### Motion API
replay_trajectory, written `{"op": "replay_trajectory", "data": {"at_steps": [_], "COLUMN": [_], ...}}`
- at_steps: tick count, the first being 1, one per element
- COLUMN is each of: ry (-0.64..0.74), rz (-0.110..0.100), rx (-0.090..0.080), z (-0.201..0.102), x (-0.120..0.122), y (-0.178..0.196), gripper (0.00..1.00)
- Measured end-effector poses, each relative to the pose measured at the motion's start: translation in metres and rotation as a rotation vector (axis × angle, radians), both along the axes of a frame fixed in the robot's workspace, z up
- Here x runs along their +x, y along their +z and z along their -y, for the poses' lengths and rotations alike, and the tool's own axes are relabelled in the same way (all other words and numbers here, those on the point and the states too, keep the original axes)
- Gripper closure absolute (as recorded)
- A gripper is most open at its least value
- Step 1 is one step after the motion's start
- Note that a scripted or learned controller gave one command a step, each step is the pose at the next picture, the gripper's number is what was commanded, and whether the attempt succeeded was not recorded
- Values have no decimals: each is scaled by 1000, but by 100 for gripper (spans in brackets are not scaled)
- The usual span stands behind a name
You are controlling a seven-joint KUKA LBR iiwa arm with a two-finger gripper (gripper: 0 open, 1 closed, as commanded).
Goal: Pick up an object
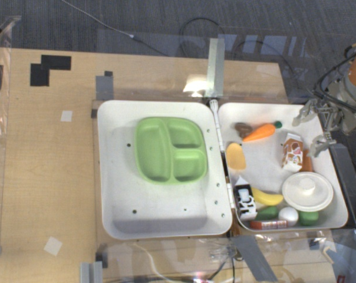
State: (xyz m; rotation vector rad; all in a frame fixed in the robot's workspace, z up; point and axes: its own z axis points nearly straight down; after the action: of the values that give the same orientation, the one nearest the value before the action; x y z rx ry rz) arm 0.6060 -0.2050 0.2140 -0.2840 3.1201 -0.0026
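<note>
My gripper (pixel 306 135) hangs over the right bin's (pixel 266 112) far right side, open, with nothing between its fingers. One fingertip (pixel 297 120) points toward the bin's back wall, the other (pixel 317 149) ends just right of a small red-and-white carton (pixel 292 152). Left of that lie an orange carrot (pixel 259 132), a brown lump (pixel 243 127) and a yellow-orange piece (pixel 236 157). At the front sit a white round bowl (pixel 307 191), a banana (pixel 267 197) and a black-and-white carton (pixel 244 201).
The left bin (pixel 116 175) holds a green divided plate (pixel 169 149). A metal divider post (pixel 216 66) stands behind the seam between the bins. A white egg (pixel 288 216), a red piece (pixel 265 223) and green pieces (pixel 309 218) crowd the right bin's front edge.
</note>
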Motion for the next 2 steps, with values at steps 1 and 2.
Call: {"op": "replay_trajectory", "data": {"at_steps": [1, 2], "ry": [62, -85], "rz": [7, 4], "rx": [-3, 3], "z": [-10, -74], "x": [-32, 23], "y": [-110, -126], "gripper": [0, 0]}}
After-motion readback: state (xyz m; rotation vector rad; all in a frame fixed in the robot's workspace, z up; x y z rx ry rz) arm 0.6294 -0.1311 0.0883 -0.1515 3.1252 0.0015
